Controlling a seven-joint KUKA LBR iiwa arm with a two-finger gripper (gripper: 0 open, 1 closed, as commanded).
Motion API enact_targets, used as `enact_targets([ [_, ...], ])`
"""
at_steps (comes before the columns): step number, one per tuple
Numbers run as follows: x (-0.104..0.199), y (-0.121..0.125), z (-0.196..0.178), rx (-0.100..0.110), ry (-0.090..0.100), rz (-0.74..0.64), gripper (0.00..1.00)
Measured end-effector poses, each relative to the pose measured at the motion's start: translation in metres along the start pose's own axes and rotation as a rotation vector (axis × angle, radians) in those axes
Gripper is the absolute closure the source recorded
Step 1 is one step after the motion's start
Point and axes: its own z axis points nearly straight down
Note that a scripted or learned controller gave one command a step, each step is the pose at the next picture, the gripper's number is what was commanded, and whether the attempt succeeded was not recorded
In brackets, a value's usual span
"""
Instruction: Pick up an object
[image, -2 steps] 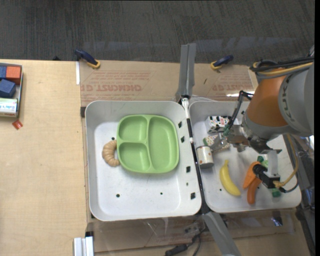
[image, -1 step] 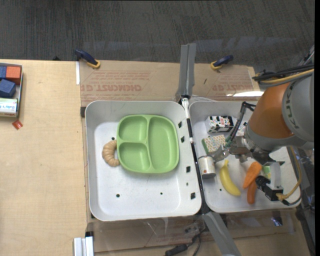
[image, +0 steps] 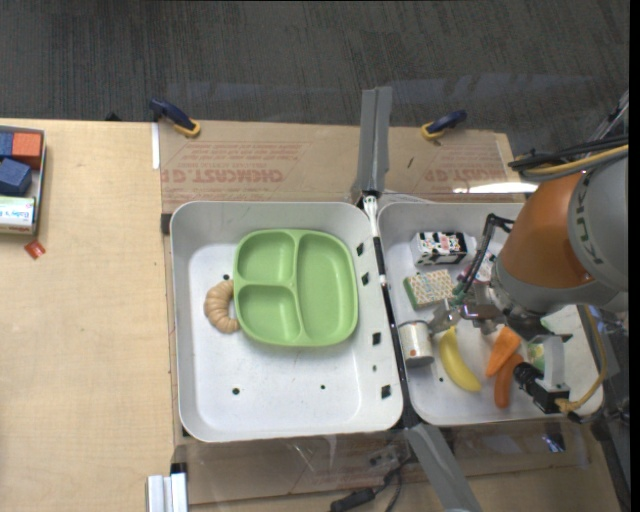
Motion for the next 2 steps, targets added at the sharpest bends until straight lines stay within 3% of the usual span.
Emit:
enact_targets([
  [1, 0.001, 0.0, -0.008, 0.003, 0.004, 0.002, 1.0],
  [2, 0.056, -0.011, -0.142, 0.006, 0.007, -0.012, 1.0],
])
